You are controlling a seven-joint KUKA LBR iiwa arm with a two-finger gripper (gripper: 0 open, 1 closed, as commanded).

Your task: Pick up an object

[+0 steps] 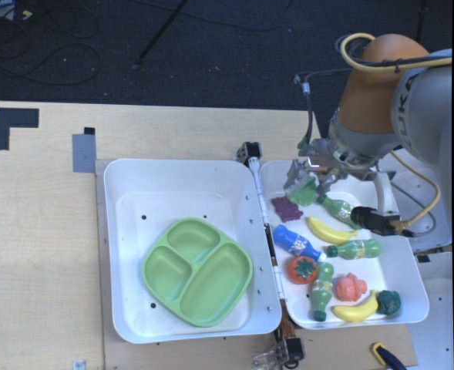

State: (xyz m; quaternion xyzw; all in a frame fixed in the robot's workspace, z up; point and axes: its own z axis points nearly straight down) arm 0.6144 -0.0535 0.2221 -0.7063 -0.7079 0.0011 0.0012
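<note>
The end effector (310, 177) was seen lowered over the far end of the right bin (411, 280), reached in from the right on the grey arm (411, 114). A green toy (304, 194) was found directly beneath its tip, but whether that toy was gripped could not be told, nor could it be told whether the end effector was spread or pressed together. Just beside the green toy, a purple grape cluster (285, 206) and a green bottle (337, 207) were seen. Nearer the camera, a blue bottle (296, 242), a yellow banana (328, 230), a second green bottle (354, 249), a tomato (303, 268), a peach-coloured fruit (349, 287) and another banana (356, 309) were laid close together. In the left bin (119, 206), a green divided plate (197, 270) was rested flat. Both bins were set side by side on the desk (34, 245).
</note>
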